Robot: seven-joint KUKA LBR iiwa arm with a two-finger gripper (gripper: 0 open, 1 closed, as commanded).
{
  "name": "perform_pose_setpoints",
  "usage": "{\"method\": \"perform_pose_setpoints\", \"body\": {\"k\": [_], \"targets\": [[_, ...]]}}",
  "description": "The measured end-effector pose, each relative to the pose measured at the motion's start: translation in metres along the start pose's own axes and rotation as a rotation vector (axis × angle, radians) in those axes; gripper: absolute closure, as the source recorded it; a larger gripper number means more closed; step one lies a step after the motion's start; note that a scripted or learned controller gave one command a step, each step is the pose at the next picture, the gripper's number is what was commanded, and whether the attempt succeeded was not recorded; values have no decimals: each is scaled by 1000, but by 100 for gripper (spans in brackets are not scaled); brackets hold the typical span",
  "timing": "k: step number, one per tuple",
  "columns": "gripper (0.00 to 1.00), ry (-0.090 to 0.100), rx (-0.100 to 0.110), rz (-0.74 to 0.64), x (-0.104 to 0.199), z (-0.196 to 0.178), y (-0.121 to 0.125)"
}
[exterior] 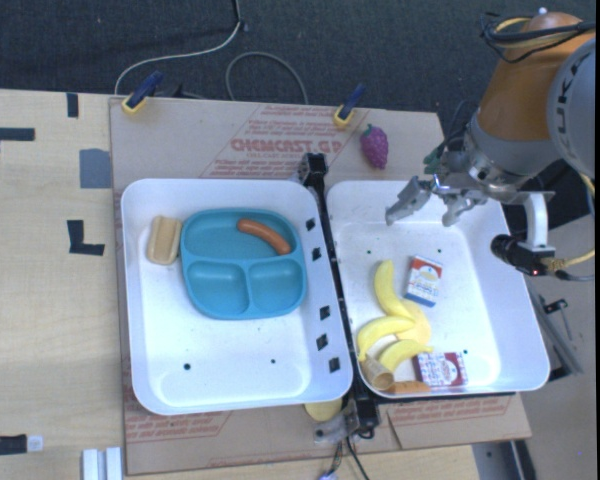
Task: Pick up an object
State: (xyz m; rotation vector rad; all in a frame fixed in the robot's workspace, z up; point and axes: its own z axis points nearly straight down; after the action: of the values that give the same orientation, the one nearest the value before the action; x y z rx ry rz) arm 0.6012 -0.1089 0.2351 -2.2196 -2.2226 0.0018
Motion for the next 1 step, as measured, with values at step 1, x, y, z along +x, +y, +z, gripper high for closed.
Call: {"method": "perform_pose_setpoints", "body": {"k": [1], "targets": [[0, 1, 11, 2, -24, 109, -9]]}}
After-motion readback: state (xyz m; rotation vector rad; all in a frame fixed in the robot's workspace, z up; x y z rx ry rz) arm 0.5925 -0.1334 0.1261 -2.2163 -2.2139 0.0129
